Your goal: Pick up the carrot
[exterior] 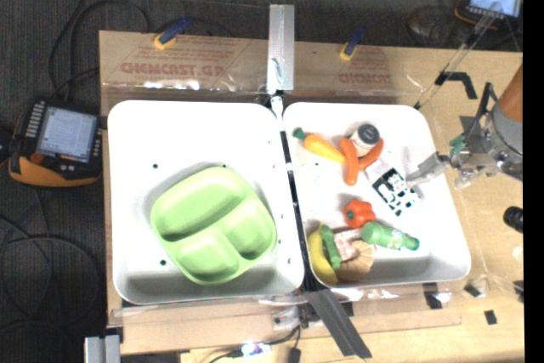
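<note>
At the lower edge of the right bin (442, 183), a banana (316, 255) and a bottle (389, 237) lie crowded. The carrot (349, 159) lies higher, touching a yellow toy (320, 145), so a grasp may catch both. Far right, the gripper (429, 169): whether it is apart or together, I cannot tell.

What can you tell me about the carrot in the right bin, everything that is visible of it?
The carrot is a smooth orange toy, plastic by its look, short and slightly curved. It lies flat on the floor of the right bin, in the far half, running roughly front to back. Its far end meets the yellow-orange toy vegetable with a green top and sits beside a small round grey-capped object. A black-and-white patterned block lies near its front end.
</note>
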{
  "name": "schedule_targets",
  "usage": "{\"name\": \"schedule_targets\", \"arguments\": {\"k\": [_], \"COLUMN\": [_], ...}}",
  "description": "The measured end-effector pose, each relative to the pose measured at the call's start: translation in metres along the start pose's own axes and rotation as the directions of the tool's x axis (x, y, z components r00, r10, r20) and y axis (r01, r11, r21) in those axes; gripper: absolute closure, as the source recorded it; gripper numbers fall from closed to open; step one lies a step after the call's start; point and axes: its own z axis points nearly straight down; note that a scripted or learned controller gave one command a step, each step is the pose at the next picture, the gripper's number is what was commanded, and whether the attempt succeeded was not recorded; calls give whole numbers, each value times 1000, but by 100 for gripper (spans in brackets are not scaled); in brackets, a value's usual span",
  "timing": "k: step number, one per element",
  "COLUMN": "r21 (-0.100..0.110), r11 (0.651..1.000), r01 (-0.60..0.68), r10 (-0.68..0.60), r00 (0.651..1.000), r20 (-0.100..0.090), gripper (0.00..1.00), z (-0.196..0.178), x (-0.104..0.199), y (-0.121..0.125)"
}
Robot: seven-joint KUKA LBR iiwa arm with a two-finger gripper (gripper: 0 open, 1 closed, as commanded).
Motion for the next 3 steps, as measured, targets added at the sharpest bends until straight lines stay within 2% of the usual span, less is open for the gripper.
{"name": "schedule_targets", "arguments": {"k": [1,2,3], "r21": [-1,0,0], "r11": [980,1000,965], "r01": [201,-3,262], "r10": [-201,3,-262], "r00": [980,1000,965], "r20": [3,3,3], "gripper": [0,0,0], "z": [4,41,130], "x": [55,129,115], "y": [64,150,124]}}
